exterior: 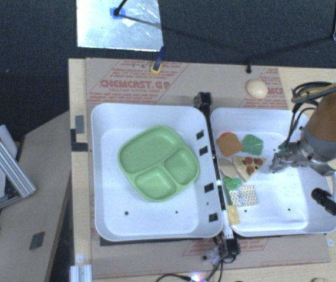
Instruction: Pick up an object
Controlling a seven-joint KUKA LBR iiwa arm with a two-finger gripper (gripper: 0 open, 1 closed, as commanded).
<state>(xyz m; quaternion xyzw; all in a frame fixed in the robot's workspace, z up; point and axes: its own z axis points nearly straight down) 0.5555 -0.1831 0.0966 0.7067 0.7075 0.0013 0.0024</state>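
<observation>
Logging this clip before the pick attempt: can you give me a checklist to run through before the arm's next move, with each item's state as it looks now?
1. Targets present in the right bin: ok; the orange piece, green piece and pizza slice lie at its left side.
2. Claw over the right bin: ok; it sits just right of the pizza slice.
3. Claw open or shut: cannot tell.
4. Anything held in the claw: cannot tell; nothing seen between its fingers.
5. Targets separated enough for a clean grasp: not ok; the pieces crowd together.
6. Green divided plate out of the way: ok; it lies in the left bin.

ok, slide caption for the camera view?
End effector low in right bin beside toy food pile; green divided plate in left bin.
</observation>
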